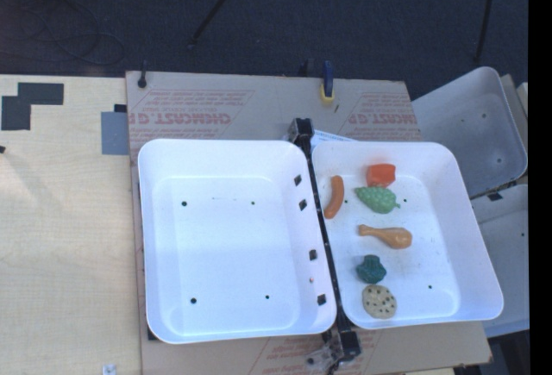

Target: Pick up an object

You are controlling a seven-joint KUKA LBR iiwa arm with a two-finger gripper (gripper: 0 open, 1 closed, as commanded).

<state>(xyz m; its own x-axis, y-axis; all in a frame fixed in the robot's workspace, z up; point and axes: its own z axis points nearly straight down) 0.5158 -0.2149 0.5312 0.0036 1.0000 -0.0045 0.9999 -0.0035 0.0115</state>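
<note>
Nearest in the right bin (479,278) lies a cookie (379,301), then a dark green lump (371,269), a drumstick (387,235), a leafy green (378,198), a sausage (334,196) and a red block (381,174). All look like light, stiff, smooth toys; the drumstick's thin shank looks the easiest hold. I cannot tell the gripper's state. The board (216,110) behind reads, upside down, what looks like CHEMCAST GP

Clamp (332,356) at bottom edge cut off, blurred; perhaps metal
</note>
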